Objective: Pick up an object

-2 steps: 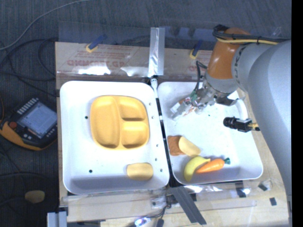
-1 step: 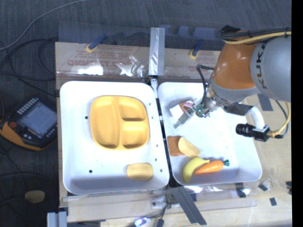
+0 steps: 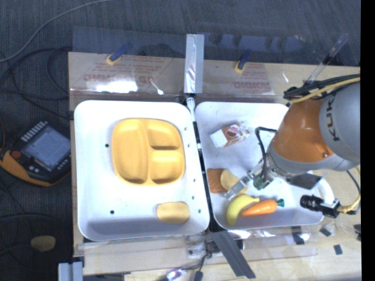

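Observation:
In the right bin (image 3: 234,117), an orange carrot (image 3: 259,207) with a green tip lies near the front wall, touching a yellow banana (image 3: 235,207) on its left. A brown round piece (image 3: 215,180) and a pale yellow chunk (image 3: 230,181) lie just behind them. A white and red wrapped item (image 3: 232,134) sits toward the back. My gripper (image 3: 258,180) hangs low over the bin's middle, just behind the carrot and right of the pale chunk. The orange wrist band covers the bin's right side.
The left bin (image 3: 88,157) holds a yellow divided tray (image 3: 147,150) and a tan bread-like block (image 3: 173,212) near its front wall. A ridge (image 3: 198,157) separates the two bins. A teach pendant (image 3: 36,152) lies off the bench at left.

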`<state>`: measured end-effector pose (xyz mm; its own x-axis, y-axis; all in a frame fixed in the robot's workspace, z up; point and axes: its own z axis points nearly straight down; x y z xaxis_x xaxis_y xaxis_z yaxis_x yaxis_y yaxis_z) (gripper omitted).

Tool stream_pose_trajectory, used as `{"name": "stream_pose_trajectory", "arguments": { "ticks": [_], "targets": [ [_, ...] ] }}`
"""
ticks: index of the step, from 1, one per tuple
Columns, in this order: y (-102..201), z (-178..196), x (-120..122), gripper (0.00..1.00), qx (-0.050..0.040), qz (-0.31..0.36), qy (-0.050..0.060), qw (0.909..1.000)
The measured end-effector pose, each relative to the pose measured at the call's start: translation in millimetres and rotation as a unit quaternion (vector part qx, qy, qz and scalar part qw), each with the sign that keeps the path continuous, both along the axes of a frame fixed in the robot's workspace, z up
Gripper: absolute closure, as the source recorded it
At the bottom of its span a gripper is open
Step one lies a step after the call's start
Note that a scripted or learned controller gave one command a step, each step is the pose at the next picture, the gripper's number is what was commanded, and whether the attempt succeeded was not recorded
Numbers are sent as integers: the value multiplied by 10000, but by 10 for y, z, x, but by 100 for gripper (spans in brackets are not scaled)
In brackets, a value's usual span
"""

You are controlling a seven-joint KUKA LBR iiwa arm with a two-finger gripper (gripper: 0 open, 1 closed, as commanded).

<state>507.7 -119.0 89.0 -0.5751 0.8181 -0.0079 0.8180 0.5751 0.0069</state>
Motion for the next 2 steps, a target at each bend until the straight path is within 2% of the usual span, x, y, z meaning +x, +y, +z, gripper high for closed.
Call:
{"name": "stream_pose_trajectory", "arguments": {
  "ticks": [1, 2],
  "targets": [
    [6, -6, 703, 0, 11, -665, -1, 9978],
    [13, 115, 721, 100, 20, -663, -29, 9978]
  ]
}}
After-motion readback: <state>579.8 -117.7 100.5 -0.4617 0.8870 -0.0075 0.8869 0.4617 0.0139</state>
